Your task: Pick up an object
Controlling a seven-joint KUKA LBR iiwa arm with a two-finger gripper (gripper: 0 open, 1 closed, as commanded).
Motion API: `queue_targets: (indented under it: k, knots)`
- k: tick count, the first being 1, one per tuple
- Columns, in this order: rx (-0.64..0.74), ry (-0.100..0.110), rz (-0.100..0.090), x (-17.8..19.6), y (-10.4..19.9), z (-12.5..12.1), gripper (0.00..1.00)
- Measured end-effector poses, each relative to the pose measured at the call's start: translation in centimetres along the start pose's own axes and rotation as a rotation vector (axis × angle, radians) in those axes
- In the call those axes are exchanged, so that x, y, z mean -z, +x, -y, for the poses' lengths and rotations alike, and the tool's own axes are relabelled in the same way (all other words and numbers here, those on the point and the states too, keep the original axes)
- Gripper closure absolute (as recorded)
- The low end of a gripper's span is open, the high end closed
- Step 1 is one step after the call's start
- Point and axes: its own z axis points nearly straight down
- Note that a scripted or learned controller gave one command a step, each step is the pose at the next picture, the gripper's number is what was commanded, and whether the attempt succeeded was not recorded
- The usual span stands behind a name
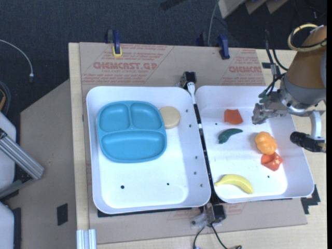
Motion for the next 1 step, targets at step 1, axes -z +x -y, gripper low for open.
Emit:
queue_targets:
  k: [1]
  knots:
    - [0.002, -0.003, 0.000, 5.68, 0.64, -1.00, 1.00]
